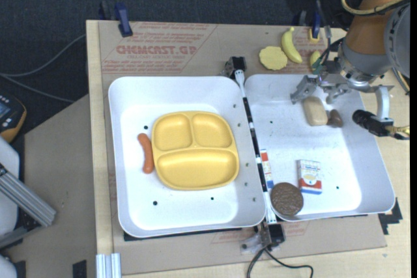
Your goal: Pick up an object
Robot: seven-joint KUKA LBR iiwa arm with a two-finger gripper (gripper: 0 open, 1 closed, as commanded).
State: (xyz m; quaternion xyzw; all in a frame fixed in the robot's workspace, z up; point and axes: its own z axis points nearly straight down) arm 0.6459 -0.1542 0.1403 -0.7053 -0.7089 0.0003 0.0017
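Observation:
My gripper (319,90) hangs over the back of the right bin (365,166), reaching in from the right. Its fingers (300,92) are spread open, with nothing gripped between them. Just in front of and below the fingertips lies a beige lump (316,112), and a small brown piece (335,118) rests beside it on the right. Nearer the front of the same bin are a small red, white and blue carton (309,176) and a round brown disc (287,198).
The left bin (127,172) holds a yellow divided plate (194,150) with an orange sausage (147,153) along its left side. Behind the right bin, on the bench, sit a banana (292,45) and a yellow slice (273,58). A black part (370,121) juts in at the right.

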